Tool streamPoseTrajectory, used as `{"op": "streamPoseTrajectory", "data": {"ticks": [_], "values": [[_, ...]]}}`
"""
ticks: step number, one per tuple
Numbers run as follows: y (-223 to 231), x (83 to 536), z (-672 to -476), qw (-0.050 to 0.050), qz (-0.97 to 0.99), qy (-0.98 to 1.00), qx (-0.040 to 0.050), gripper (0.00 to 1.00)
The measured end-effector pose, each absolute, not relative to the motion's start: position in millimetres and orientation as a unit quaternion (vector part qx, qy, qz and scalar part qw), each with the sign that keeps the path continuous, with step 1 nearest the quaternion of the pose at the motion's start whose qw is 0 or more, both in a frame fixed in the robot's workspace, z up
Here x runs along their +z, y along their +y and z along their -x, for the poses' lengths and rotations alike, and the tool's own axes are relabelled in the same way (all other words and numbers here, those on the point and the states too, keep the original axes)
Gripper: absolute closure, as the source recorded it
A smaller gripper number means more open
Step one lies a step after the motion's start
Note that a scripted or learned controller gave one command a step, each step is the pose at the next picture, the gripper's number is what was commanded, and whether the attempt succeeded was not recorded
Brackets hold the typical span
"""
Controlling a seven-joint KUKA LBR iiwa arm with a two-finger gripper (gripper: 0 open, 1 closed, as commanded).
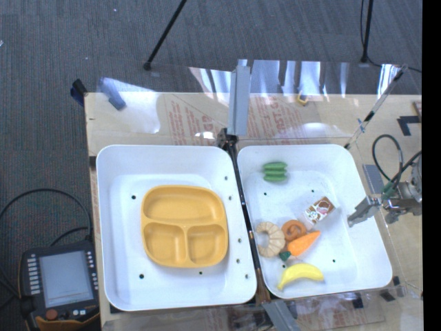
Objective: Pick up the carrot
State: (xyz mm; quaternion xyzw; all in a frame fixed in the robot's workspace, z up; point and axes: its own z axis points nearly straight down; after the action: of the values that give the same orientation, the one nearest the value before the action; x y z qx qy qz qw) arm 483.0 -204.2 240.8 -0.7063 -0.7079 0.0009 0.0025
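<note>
While the carrot (304, 243) lies untouched near the front edge of the right bin (358, 257), wedged between a pretzel (293, 228), a ridged biscuit (270, 238) and a banana (300, 275), the approach has not begun. Next, I judge, comes a reach from the right and a descent onto it without nudging those neighbours. The gripper (398, 204) is cut off at the bin's right edge; its state I cannot tell
</note>
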Motion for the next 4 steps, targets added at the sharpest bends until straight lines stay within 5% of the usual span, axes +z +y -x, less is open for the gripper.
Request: {"op": "streamPoseTrajectory", "data": {"ticks": [1,2,3,4], "values": [[-190,105,-558.4,0.001,0.632,-0.775,0.0,0.0],[-133,87,-505.2,0.002,0.51,-0.86,-0.0002,0.0],[-89,86,-477.6,0.003,0.426,-0.905,-0.0002,0.0],[-90,95,-477.4,0.004,0.429,-0.903,-0.0007,1.0]]}}
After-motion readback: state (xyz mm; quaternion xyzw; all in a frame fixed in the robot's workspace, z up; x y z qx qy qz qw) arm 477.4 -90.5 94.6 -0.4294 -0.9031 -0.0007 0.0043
